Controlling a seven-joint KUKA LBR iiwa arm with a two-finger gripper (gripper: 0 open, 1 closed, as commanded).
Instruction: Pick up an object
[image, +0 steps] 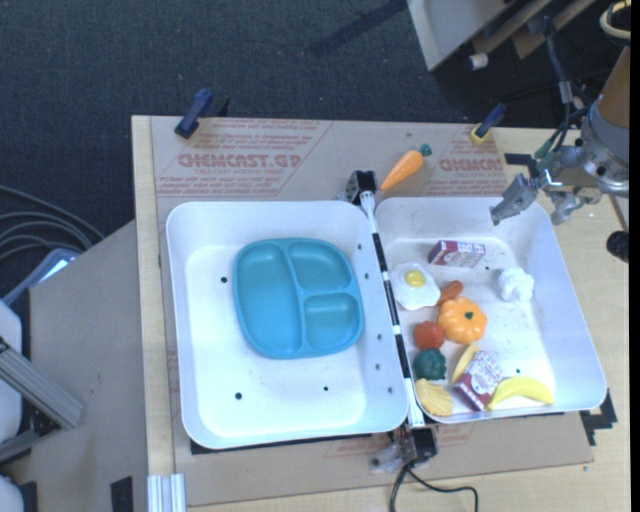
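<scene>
Milk carton (457, 253) lying in right bin's (572, 300) open upper half, toys crowding lower part, gripper (535, 200) spread, unladen, over top rim, up-right of carton

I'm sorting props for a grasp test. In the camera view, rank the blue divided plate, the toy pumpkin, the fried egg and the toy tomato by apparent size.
1. Blue divided plate, largest by far.
2. Toy pumpkin and fried egg: too alike to rank.
3. Toy tomato, smallest.

Blue divided plate (298, 297) in left bin (200, 400), toy foods in right bin (575, 330), gripper (535, 195) above its far edge
</scene>
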